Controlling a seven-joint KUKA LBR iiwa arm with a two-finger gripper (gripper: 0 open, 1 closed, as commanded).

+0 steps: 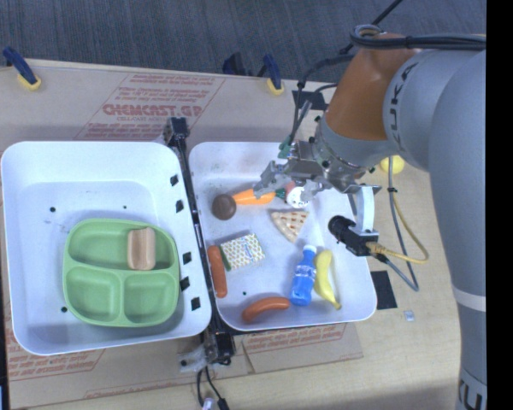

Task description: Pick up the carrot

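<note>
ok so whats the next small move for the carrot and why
Probably a short descent with the gripper centred over the carrot. The carrot lies flat in the right bin, its green end beside the gripper, and the brown round item sits close to its other end. Whether anything is gripped yet cannot be told from this view, so a small, careful approach seems safest.

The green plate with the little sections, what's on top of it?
On the green plastic divided plate in the left white bin sits one tan bread-like block, in the upper right section. The other sections show bare green. Whatever lies under the block is covered.
</note>
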